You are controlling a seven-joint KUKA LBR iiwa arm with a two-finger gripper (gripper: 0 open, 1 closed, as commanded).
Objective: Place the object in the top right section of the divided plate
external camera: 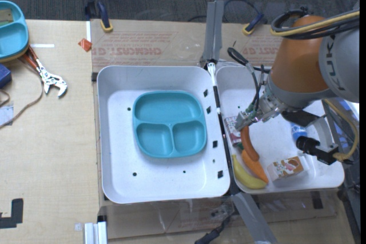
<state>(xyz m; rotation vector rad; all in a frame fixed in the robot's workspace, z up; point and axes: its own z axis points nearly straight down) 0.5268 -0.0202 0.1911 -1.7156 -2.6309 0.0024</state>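
A teal divided plate (169, 123) lies in the left white bin (114, 180), with one large section at the far side and two smaller ones at the near side. In the right bin (326, 180) lie an orange carrot (251, 156), a yellow banana (247, 176) and a small carton (287, 169). My gripper (246, 119) hangs low over the right bin's left side, just above the carrot's upper end. Nothing shows between its fingers.
A metal divider (214, 37) runs between the bins. On the wooden bench at left lie a wrench (51, 82) and another teal plate (11, 28). A blue item (298, 133) sits by the arm in the right bin.
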